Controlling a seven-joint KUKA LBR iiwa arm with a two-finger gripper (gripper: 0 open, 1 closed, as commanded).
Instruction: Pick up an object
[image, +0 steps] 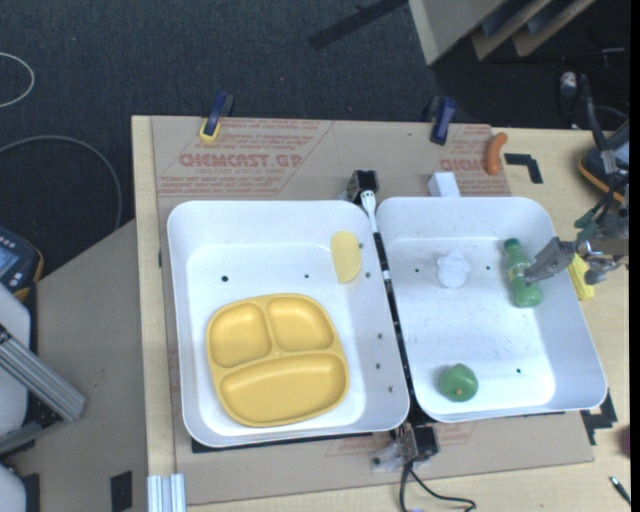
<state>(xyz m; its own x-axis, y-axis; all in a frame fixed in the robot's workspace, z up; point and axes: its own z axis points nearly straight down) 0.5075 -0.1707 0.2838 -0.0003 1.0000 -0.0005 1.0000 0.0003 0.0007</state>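
The right bin (500, 390) holds three objects. A green bottle-shaped item (520, 275) lies near the bin's right wall. A small white lumpy piece (452, 269) sits toward the back middle, and a green apple (459, 382) rests near the front. My gripper (560, 262) comes in over the right rim, low and just to the right of the green bottle-shaped item, seemingly touching or nearly touching it. Nothing is lifted off the bin floor.
The left bin (190, 240) carries a yellow divided plate (277, 358) and a flat yellow piece (346, 256) near its right wall. Outside the bins, an orange sausage-like item (494, 153) lies on the cardboard-covered bench at the back right. Clamps sit along the back edge.
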